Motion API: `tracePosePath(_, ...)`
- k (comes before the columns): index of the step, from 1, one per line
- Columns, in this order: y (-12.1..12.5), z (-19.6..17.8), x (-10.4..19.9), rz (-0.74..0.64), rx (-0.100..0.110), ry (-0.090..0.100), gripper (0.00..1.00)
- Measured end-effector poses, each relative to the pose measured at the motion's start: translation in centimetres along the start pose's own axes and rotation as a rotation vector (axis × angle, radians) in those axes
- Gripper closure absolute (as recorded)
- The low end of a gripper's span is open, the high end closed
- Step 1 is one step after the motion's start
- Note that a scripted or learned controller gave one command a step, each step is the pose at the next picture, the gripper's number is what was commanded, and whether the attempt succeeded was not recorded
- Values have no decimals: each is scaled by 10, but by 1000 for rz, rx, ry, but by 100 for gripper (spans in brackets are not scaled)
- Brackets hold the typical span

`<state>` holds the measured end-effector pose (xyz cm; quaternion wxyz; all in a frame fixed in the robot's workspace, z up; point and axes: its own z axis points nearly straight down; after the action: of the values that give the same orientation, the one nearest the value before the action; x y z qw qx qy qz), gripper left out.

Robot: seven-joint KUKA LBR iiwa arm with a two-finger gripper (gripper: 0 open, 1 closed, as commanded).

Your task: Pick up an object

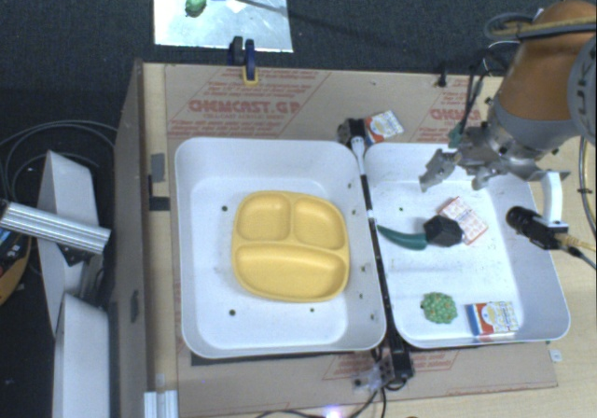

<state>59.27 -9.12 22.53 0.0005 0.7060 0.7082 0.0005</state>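
Note:
My gripper [457, 174] hangs over the back part of the right bin [546, 299], open, with nothing between its fingers. Just in front of it lies a small red-and-white packet [464, 218]. Beside that packet rests a tool with a teal handle and a black head [424, 235], near the bin's left wall. A green lumpy ball [438, 307] sits at the front of the bin. To its right, a small red, white and blue box [492, 317] lies in the front right corner.
The left bin [201, 220] holds a yellow divided plate [287, 245]. Another small packet [382, 126] lies on the cardboard behind the gap between the bins. A black divider strip [367, 211] runs between the two bins.

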Motion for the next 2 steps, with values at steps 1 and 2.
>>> tracePosePath(1, -13, 36, -42, 2, 1, -1, 0)
tracePosePath(2, -20, 119, -50, 2, 3, 0, 0)
